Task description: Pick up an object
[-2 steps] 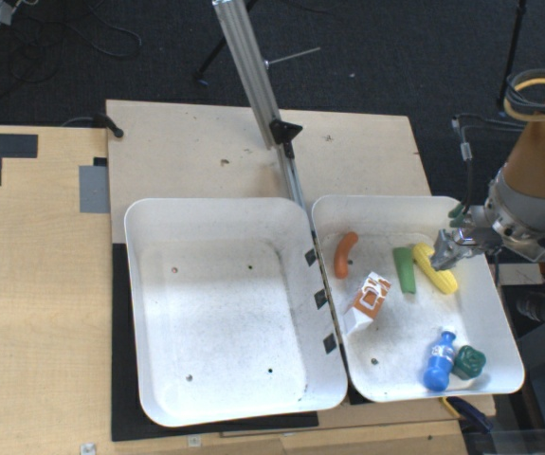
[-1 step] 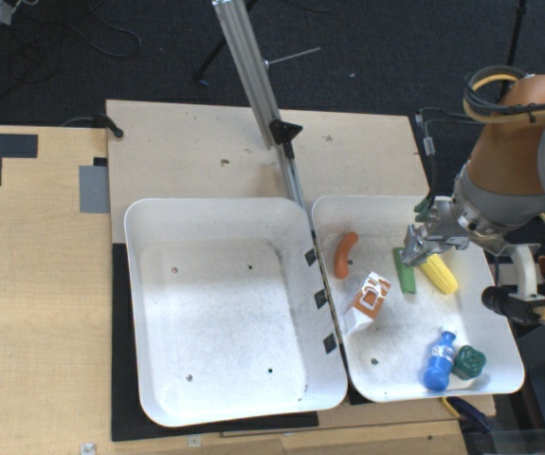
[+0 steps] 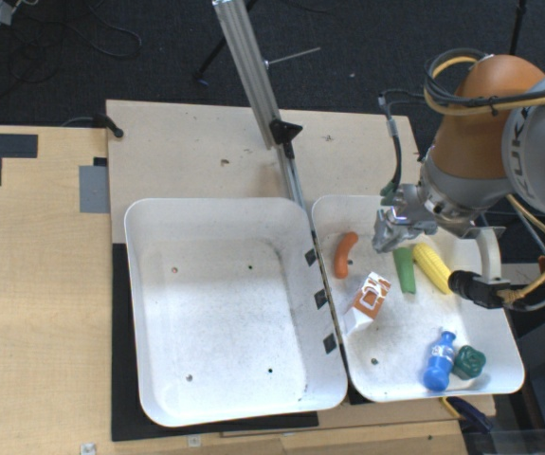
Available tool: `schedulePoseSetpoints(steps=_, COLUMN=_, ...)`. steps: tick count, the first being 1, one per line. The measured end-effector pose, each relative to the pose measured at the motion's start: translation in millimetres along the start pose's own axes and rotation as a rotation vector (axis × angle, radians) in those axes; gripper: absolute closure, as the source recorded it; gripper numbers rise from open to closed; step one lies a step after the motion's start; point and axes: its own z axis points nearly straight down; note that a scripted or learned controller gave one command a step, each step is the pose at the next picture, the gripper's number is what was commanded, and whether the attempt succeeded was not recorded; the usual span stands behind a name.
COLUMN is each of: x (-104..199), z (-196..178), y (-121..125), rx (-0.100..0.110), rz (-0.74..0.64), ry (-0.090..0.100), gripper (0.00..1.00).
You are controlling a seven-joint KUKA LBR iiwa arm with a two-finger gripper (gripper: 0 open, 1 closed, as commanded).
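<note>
Right now we hang our gripper (image 3: 392,227) low over the right bin (image 3: 504,379), just above the top end of the green stick (image 3: 405,269), probably because that piece lies nearest; whether it is wide or closed we cannot tell. Crowding it are the yellow corn (image 3: 432,266) alongside, the orange sausage (image 3: 345,253), the white carton (image 3: 368,300) near the divider, and, well apart, the blue bottle (image 3: 439,360) touching a green lump (image 3: 470,361).
</note>
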Motion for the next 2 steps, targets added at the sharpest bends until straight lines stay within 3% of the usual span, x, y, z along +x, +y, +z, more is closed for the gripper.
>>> schedulePoseSetpoints(steps=2, x=108, z=2, y=26, rx=0.001, rz=-0.001, ry=0.001, gripper=1.0)
